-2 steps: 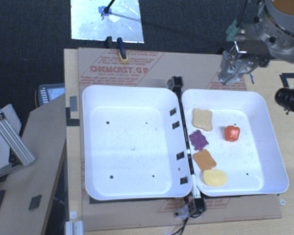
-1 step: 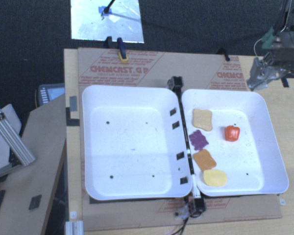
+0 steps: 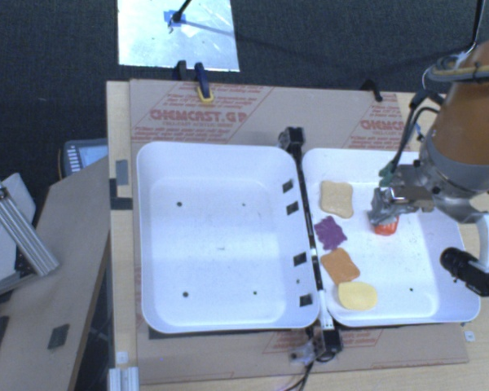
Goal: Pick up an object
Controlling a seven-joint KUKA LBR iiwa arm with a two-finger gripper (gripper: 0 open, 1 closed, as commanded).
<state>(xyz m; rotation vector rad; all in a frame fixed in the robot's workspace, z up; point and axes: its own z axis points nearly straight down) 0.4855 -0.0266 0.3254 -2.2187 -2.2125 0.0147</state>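
The right bin (image 3: 407,296) holds a tan bread-like piece (image 3: 337,198), a purple piece (image 3: 331,233), an orange piece (image 3: 340,264) and a yellow round piece (image 3: 358,296), lined up along its left side. A red-orange object (image 3: 385,227) lies further right in that bin. My gripper (image 3: 382,215) hangs directly over the red-orange object, its metal fingers down at the object's top and hiding part of it. The view does not tell whether the fingers grip it.
The left bin (image 3: 220,235) stands beside the right one, with a black clip strip (image 3: 303,226) running between them. Both rest on a cardboard sheet (image 3: 228,112). A black part of the arm (image 3: 469,269) overhangs the right bin's right edge.
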